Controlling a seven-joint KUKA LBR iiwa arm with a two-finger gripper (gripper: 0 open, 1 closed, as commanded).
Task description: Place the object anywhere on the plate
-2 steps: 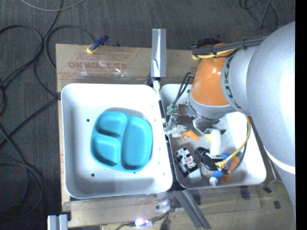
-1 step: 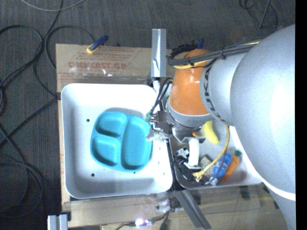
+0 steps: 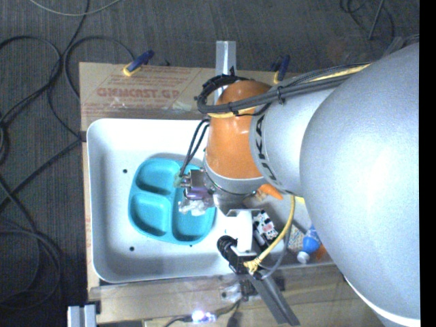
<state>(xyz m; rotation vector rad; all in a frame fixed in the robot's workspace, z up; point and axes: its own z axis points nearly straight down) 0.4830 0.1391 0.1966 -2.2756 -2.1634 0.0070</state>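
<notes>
i see one plate [image 3: 158, 203], bright turquoise, rounded and split into three compartments, lying flat in the left white bin [image 3: 109, 155]. the gripper [image 3: 194, 199] hangs over the plate's right side, above the lower right compartment. something small and pale with a purplish tint sits right at the fingertips there, but i cannot tell whether it is the object or part of the tool, nor whether it is pinched or resting on the plate; i cannot tell how the fingers stand.

the plate lies well apart from the bin's left wall, with bare white floor on its left, top and bottom. the arm [image 3: 354, 176] covers most of the right bin [image 3: 300, 261]; at its lower edge i count a few small things: a black-and-white piece [image 3: 264, 227] and a blue one [image 3: 310, 240].
</notes>
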